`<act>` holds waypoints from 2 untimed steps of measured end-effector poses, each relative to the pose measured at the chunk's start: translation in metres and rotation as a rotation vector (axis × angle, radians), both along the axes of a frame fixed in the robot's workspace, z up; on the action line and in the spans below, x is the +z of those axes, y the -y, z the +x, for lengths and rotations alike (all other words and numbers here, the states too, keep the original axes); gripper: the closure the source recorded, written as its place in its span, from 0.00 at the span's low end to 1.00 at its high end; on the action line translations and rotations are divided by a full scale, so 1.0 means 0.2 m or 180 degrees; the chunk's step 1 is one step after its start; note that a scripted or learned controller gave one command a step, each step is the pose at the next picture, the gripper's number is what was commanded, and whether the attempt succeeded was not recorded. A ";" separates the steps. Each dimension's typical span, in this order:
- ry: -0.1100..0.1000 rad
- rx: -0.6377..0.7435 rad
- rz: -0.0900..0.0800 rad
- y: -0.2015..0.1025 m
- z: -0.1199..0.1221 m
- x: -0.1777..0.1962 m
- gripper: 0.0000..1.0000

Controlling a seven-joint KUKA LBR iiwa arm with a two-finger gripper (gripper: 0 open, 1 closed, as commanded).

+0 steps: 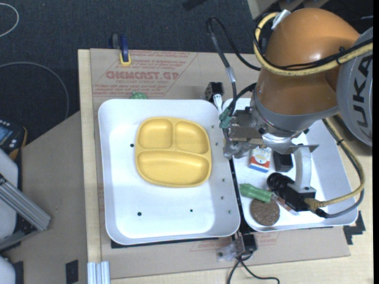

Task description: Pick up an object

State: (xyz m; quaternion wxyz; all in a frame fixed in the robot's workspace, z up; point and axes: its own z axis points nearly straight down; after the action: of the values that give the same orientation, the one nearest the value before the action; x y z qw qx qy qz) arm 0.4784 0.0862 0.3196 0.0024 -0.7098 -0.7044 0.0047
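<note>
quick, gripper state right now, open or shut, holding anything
Gripper: cannot be told; it sits over the near-left edge of the right bin, under the orange wrist.

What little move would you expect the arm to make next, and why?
Probably a short drop straight down. The arm hangs over the right bin, where a small box, a green tube and a brown disc lie close together. Its wrist hides the gripper, so I cannot judge its aim. The left bin holds a yellow divided plate.
</note>
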 end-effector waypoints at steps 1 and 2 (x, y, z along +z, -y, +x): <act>0.0049 0.0018 0.0011 0.05 0.01 0.21 1.00; 0.0036 0.0047 0.0017 -0.29 0.00 0.16 1.00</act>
State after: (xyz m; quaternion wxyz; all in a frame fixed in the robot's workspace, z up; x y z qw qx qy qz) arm 0.4788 0.1435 0.3516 0.0003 -0.7046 -0.7096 -0.0012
